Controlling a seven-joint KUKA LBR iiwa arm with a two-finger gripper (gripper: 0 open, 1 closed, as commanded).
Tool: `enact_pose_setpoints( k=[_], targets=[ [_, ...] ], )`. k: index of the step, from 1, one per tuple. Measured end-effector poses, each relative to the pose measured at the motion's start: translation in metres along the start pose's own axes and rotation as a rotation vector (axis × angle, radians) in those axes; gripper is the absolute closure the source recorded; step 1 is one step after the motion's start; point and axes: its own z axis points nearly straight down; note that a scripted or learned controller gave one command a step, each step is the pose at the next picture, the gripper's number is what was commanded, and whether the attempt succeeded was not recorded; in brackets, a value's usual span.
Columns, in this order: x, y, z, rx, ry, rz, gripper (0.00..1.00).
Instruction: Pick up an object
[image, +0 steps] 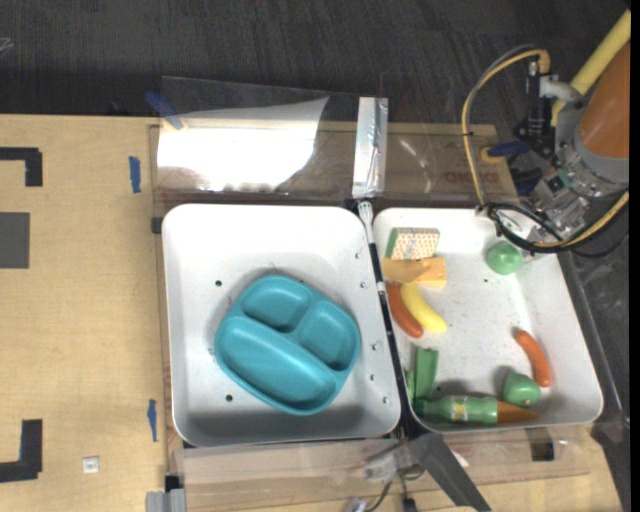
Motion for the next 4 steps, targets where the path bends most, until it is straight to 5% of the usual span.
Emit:
enact_pose_setpoints(
  k=[1,2,3,4],
  targets=[
    [-0.020,0.028,-0.043,-0.001,0.002,-0.296,1.00],
    [-0.015,0.016,-0.003,-0.003,0.000,-0.635,1.00],
    [-0.007,-0.003,-0.028,-0.001,0.003,-0.947,1.00],
    [-0.001,-0.001,0.002,-0.003,0.000,-1.026,1.00]
  ],
)
